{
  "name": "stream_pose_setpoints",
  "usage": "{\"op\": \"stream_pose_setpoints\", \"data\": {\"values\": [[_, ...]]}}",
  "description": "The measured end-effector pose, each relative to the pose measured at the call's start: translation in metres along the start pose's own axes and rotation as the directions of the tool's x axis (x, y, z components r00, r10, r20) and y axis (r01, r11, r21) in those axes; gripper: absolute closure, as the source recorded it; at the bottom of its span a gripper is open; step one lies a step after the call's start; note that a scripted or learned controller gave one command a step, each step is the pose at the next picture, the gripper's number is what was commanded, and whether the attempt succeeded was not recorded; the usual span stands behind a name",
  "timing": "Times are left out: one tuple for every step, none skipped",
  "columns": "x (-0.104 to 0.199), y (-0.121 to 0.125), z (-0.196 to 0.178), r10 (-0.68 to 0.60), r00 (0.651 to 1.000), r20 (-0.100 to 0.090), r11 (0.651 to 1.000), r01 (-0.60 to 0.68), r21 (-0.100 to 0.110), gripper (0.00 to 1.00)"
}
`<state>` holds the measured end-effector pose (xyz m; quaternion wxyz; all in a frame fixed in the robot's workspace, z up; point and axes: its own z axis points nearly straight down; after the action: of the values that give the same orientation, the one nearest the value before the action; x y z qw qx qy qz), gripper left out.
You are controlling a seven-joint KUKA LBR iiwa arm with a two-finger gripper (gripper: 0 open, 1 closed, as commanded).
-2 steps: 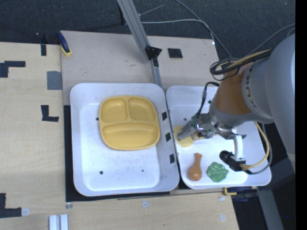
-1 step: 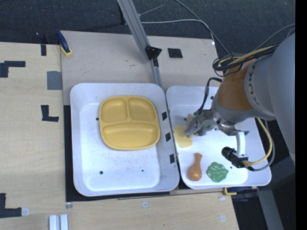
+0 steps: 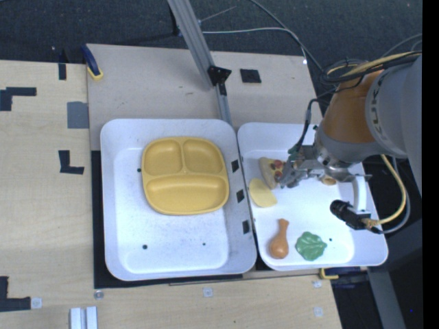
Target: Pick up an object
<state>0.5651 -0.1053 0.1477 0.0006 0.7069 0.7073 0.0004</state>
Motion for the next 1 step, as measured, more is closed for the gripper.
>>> {"op": "stream_pose_setpoints", "data": {"values": [[0.0012, 0.0034, -0.0632, -0.001, 1.0, 0.001, 1.0, 0.001, -0.003, 1.0]]}}
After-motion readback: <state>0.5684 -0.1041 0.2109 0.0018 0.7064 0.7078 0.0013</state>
